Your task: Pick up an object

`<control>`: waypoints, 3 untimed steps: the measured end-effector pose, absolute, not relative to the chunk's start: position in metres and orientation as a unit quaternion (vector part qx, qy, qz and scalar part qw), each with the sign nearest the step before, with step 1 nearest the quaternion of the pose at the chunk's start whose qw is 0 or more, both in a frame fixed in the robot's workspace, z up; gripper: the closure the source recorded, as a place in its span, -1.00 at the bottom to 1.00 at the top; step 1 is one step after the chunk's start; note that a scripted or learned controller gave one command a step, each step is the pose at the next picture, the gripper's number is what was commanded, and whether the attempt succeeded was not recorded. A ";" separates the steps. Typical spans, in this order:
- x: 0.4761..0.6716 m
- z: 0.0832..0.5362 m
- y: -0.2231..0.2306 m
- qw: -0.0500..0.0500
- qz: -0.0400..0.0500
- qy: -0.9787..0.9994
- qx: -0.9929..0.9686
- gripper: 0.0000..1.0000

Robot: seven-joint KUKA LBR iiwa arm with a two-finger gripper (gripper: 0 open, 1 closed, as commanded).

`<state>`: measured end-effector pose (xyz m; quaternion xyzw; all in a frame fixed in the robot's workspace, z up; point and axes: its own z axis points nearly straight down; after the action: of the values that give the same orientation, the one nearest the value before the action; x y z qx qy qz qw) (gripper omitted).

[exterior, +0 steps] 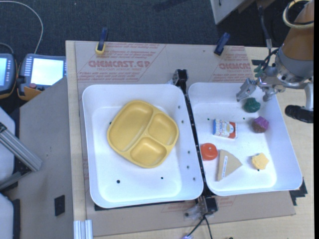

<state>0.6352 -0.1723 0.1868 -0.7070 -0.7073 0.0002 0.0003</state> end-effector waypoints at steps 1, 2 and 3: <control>0.638 0.141 -0.178 0.003 0.002 -0.707 -0.707 -1.00; 0.635 0.087 -0.177 0.006 0.003 -0.707 -0.707 -1.00; 0.638 0.102 -0.177 0.001 0.001 -0.707 -0.707 1.00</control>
<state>0.6379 -0.1774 0.1019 -0.7069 -0.7073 0.0005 0.0008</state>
